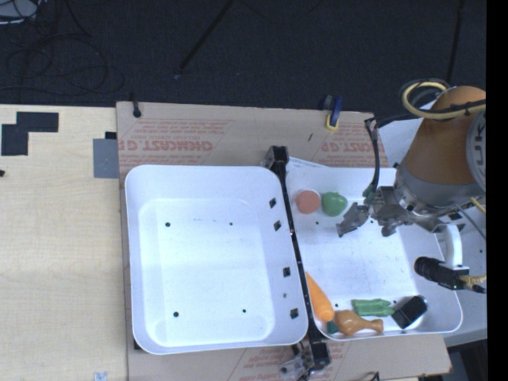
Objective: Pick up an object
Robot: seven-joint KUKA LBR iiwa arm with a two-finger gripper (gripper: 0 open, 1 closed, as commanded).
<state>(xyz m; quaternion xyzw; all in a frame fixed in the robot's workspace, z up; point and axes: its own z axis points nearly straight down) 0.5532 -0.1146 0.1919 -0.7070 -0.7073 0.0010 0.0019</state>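
The right bin (373,260) holds several objects. A salmon-pink ball (308,202) and a green ball (334,204) lie side by side near its far left corner. An orange carrot (318,296), a green piece (371,306), a tan-orange toy (357,322) and a black block (409,311) sit along its near edge. My gripper (368,221) hangs over the bin's far middle, just right of the green ball. Its fingers are spread open, and nothing is between them.
The left bin (159,197) lies beside the right one, with a black divider strip (287,236) between them. Both bins rest on a cardboard sheet (206,137). A blue clip (333,111) stands at the cardboard's far edge.
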